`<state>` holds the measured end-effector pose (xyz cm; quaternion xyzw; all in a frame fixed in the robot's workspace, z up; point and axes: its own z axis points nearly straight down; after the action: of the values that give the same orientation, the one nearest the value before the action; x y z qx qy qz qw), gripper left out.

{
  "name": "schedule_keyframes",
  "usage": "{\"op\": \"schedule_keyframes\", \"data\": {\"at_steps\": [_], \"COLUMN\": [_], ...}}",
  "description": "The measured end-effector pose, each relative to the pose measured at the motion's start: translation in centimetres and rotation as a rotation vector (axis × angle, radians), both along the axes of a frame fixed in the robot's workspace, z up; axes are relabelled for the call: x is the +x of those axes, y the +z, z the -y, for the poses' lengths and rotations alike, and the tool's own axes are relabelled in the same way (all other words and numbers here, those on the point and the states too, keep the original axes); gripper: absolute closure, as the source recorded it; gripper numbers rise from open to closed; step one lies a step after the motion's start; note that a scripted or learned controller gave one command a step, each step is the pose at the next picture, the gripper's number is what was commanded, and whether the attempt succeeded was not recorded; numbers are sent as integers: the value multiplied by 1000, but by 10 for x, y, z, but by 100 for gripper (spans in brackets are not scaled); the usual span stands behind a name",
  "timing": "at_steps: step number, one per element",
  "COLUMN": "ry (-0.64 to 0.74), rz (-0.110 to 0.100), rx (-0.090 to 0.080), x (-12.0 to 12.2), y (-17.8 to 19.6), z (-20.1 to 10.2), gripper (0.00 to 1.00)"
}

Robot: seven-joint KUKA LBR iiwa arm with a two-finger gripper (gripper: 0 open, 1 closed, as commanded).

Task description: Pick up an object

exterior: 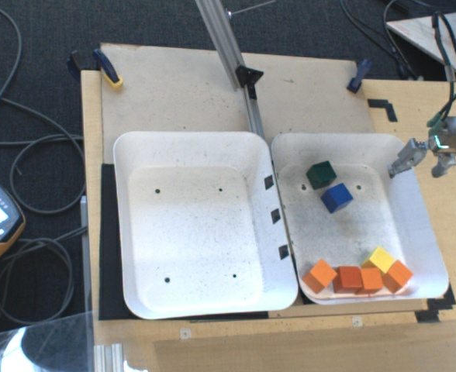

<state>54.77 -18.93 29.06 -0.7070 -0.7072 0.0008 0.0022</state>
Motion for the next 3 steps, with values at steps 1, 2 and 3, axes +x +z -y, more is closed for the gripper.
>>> {"op": "schedule_keyframes", "data": {"at_steps": [1, 2, 3], "ry": [1, 0, -1], "rz": [4, -1, -3], "rx": [-1, 0, 0], "x": [1, -5, -4], "y": [2, -42, -99], "z": [0, -4, 5], "gripper": [0, 0, 0]}}
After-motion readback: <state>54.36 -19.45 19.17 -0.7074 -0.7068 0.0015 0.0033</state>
